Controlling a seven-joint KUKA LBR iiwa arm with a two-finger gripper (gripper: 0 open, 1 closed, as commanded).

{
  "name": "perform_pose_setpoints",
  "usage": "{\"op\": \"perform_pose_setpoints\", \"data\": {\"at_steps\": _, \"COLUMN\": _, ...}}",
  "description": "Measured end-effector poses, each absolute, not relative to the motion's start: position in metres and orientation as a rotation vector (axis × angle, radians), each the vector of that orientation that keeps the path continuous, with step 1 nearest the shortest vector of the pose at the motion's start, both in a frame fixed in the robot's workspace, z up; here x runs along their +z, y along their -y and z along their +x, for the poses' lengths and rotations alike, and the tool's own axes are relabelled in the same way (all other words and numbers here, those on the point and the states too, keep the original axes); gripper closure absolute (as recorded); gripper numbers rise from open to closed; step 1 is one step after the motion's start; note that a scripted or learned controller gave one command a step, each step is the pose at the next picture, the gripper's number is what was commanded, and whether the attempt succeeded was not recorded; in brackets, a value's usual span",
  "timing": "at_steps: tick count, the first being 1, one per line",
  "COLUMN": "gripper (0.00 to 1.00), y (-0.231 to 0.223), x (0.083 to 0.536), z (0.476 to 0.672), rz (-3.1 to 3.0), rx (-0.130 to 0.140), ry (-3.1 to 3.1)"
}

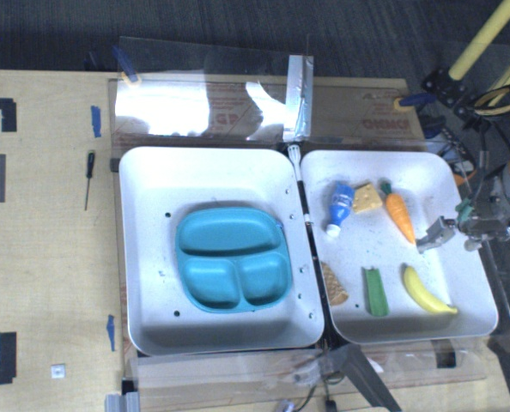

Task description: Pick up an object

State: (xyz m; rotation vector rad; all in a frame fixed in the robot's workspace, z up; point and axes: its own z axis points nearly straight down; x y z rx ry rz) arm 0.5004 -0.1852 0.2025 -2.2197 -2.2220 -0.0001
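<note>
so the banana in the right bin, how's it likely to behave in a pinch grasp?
The banana looks like smooth plastic, so probably stiff, light and a bit slippery. Its curved body lying flat may pivot if pushed off-centre. It lies close to the right bin wall, so finger clearance looks tight.

You've got a light wood worktop [40, 264] w/ two white bins on it, left bin [143, 178] & right bin [474, 303] touching, plus black markers.
</note>
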Motion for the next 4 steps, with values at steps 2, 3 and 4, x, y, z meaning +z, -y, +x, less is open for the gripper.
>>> {"op": "perform_pose_setpoints", "data": {"at_steps": 2, "gripper": 0.0, "y": 0.149, "x": 0.087, "z": 0.481, "rz": -2.44, "rx": -0.006, "ry": 1.987}}
{"op": "perform_pose_setpoints", "data": {"at_steps": 3, "gripper": 1.0, "y": 0.15, "x": 0.098, "z": 0.483, "rz": -2.445, "rx": -0.01, "ry": 1.987}}
{"op": "perform_pose_setpoints", "data": {"at_steps": 4, "gripper": 1.0, "y": 0.109, "x": 0.206, "z": 0.51, "rz": -2.521, "rx": -0.015, "ry": 1.885}}
